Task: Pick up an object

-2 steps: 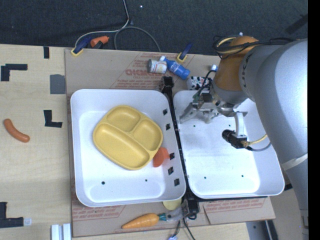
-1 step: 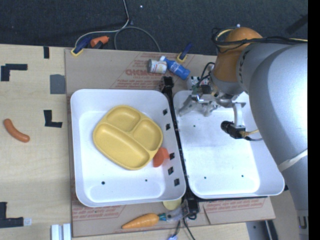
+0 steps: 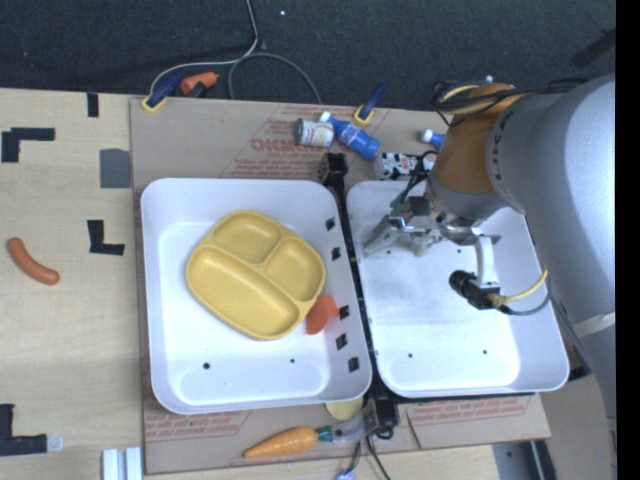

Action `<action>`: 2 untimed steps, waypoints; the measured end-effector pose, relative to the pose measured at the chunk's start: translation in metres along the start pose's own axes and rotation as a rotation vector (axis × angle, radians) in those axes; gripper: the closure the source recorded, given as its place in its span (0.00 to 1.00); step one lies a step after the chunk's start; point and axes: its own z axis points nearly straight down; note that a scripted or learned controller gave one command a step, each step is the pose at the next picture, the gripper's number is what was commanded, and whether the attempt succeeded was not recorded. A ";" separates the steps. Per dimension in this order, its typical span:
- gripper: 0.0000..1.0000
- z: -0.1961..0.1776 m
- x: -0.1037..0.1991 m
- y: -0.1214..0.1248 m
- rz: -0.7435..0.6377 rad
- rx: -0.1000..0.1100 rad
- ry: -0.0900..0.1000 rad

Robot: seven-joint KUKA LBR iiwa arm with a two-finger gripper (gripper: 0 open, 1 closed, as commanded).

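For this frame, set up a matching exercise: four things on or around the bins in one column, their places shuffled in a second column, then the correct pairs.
Things:
1. yellow divided plate
2. carrot
3. sausage
4. gripper

Places:
A. on the wooden bench, far left of both bins
B. over the upper left part of the right bin
C. inside the left bin
D. on the cardboard below the left bin's front edge

Pairs: 1-C, 2-D, 3-A, 4-B
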 end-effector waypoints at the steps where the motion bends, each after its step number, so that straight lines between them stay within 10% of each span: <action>1: 0.00 0.001 -0.006 0.038 -0.002 0.002 0.002; 2: 0.00 0.001 0.001 0.037 0.000 0.003 0.000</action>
